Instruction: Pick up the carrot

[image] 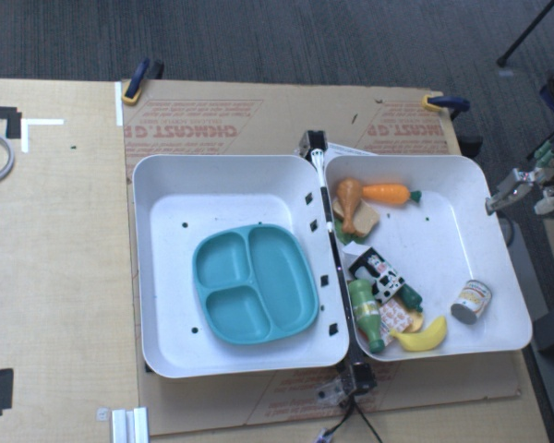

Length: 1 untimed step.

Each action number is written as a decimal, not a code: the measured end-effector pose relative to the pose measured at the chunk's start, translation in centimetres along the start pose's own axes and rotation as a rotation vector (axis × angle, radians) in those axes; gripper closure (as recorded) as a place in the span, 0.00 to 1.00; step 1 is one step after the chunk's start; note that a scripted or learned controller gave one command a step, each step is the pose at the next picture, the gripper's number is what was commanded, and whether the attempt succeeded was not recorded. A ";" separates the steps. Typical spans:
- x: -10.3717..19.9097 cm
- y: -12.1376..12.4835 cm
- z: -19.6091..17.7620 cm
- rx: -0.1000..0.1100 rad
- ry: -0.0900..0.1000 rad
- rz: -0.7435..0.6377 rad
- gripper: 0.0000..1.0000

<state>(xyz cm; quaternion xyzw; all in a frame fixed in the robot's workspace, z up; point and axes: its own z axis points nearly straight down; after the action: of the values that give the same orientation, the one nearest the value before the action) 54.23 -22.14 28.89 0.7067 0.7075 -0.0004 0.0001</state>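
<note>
Camera view has the carrot (386, 193) lying sideways near the top of the right bin (462, 212), leafy end pointing right. Gripper (520, 188) sits at the frame's right edge, so the carrot's off to its left; can't tell its state.

The robot's metal two-finger gripper (495, 203) is showing at the right edge of the camera view, hanging just beyond the outer rim of the right-hand bin, level with that bin's upper half. Its pale, silvery tip is pointing left toward the bin and sitting above the dark floor rather than over the bin's inside. Behind it, a cluster of wrist parts is trailing off to the right, too cropped to make out further.
</note>
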 end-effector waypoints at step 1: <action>3.7 3.2 13.8 0.003 0.001 0.316 0.00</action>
<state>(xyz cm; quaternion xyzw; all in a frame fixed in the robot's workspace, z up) 57.43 -18.47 15.04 0.8093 0.5874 -0.0008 -0.0013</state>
